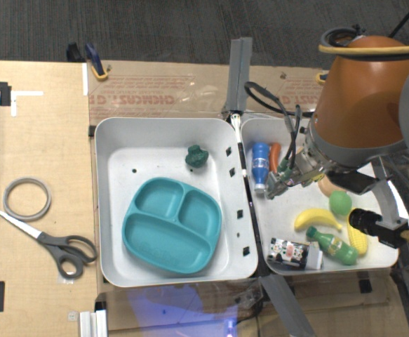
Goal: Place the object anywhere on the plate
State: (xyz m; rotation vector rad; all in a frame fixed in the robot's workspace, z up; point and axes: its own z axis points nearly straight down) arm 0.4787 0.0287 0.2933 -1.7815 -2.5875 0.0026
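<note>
The pincer hangs over the right bin's left side by a blue bottle, a light, hard, slippery thing best pinched across its middle, far from the teal plate.

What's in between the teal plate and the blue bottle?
In the camera view, the two bins' white walls stand between the teal plate and the blue bottle, with bare bin floor beside them.

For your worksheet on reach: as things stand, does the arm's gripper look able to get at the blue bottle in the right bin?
Probably yes. The gripper hangs just beside the blue bottle in the right bin, with nothing lying over the bottle.
</note>
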